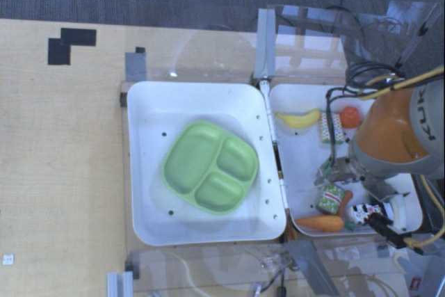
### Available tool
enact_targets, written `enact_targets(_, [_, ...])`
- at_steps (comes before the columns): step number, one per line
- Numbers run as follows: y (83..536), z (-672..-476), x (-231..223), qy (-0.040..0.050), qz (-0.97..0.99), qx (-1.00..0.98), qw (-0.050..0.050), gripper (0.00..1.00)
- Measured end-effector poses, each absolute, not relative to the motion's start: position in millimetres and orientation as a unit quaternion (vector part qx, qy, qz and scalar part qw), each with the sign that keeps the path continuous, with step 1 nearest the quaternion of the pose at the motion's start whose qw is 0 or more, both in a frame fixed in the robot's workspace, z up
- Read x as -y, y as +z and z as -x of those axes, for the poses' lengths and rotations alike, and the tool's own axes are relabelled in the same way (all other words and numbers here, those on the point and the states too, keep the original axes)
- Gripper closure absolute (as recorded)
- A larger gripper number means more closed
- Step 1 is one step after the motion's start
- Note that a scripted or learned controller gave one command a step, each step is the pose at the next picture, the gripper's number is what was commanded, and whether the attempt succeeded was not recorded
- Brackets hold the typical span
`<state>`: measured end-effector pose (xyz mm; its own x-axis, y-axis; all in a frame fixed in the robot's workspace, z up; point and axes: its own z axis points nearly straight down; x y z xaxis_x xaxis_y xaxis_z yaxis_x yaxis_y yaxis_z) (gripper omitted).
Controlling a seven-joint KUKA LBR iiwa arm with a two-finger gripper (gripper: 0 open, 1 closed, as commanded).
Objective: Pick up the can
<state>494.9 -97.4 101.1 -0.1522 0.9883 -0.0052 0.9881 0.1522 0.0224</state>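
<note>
Found a pale wooden counter (62,149) at the far left, bearing two shallow white bins side by side. Saw in the left bin (146,170) a green divided plate (211,167), alone and roughly central, of no concern to the task. Found the right bin (299,170) far more crowded. Noted a banana (299,119) against its far wall and a carrot (320,223) along its near rim. Placed the can (331,199), a small green-labelled one, in the near half of that bin, just beyond the carrot; could not tell upright from tilted. Found the hand (334,174) directly over the can, low in the bin and close to its top. Could not tell the hand's state, released or clenched, and saw nothing clearly grasped. Noted a reddish, sausage-shaped thing (345,202) just beside the can on its right, and a red, tomato-like thing (350,116) near the far wall, well apart from it. Traced the grey and orange arm (393,129) reaching in from the right.

Judged the step in hand as the approach, with the grasp itself not yet made. Judged the next move to call for a straight descent centred on the can, a firm closing on its sides, and a clean lift clear of the carrot and the reddish neighbour, both close enough to be nudged or caught.
</note>
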Motion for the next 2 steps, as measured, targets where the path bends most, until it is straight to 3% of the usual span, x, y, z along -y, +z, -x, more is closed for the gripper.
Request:
enact_targets(1, [100.8, -494.4, 97.4, 0.0065, -0.651, -0.759, 0.009, 0.00])
enact_targets(2, [89.5, -491.4, 105.9, 0.0053, -0.667, -0.745, 0.003, 0.00])
